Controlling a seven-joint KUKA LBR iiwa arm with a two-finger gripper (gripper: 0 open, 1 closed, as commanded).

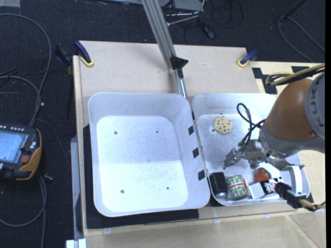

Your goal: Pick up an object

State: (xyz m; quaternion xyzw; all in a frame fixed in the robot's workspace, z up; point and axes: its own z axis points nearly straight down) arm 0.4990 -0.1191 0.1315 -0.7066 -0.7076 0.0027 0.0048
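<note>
My gripper [231,159] hangs over the middle of the right bin [207,107], its silver tip pointing to the lower left. Nothing shows in its grasp. A round tan cookie [223,124] lies behind it, apart from it. At the bin's front wall lie a black block [217,182] and a green-labelled can [237,187] on its side, just below the gripper. A red-orange object [262,173] sits to the right of the can, partly under the wrist. A small black, white and red item [270,187] and a dark marker-like piece [289,196] lie in the front right corner.
The left bin [139,149] adjoins the right one, with black clips [196,151] along the shared rim. A slanted metal strut [160,27] rises behind the bins. The arm's orange wrist [292,115] covers the right bin's right side. A cable [245,118] loops near the cookie.
</note>
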